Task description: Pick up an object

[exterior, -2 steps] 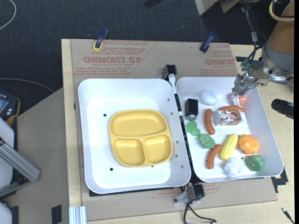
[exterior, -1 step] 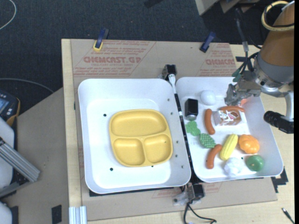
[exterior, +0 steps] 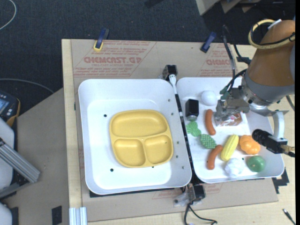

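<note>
Right bin [exterior: 276, 172] crowded w/ toy food. Gripper [exterior: 228, 112] low in its upper middle, over a small reddish-white packet [exterior: 230, 120] that lies directly under the fingertips; contact unclear. Can't tell whether fingers are apart or together — dark cluster, too small to read.

Around the gripper:
- White ball [exterior: 208, 97] just left & above.
- Black block [exterior: 191, 108] further left, near bin wall.
- Orange-red sausage [exterior: 210, 122] just left, upright-ish, close to packet.
- Green leafy piece [exterior: 193, 128] and green studded piece [exterior: 207, 140] below-left.
- Second sausage [exterior: 213, 156] below, tilted.
- Corn cob [exterior: 229, 146] below, just beside it.
- Orange fruit [exterior: 249, 145] below-right; green round fruit [exterior: 256, 163] lower still; white lump [exterior: 233, 168] bottom.

Sausage and corn crowd the packet on left and below.

Left bin [exterior: 89, 125] well off to the left, holds yellow divided tray [exterior: 140, 138].

Arm [exterior: 274, 60]: comes in from right, orange band over grey wrist, pointing steeply down into the bin. Cables loop beside wrist.
</note>
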You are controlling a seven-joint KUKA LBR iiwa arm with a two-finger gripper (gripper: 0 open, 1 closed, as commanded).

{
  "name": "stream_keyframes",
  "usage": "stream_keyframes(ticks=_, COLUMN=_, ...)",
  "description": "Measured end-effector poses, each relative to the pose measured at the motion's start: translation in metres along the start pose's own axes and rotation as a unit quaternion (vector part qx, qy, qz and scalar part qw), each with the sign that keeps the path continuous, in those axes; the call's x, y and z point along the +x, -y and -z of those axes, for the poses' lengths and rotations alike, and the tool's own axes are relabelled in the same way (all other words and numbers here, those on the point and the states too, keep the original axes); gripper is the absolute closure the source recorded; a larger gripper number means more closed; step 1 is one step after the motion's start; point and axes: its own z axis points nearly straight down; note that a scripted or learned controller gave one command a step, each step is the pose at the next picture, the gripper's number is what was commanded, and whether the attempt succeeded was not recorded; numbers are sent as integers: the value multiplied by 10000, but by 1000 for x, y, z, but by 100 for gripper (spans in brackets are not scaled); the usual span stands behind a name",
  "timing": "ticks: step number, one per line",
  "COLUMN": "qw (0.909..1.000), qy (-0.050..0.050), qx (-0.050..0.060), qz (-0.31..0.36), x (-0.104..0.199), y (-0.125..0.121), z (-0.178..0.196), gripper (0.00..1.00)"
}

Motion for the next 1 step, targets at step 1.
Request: stream_keyframes(ticks=1, qw=10000, qy=0, qx=0, qz=-2, x=32, y=43, z=2, gripper=100)
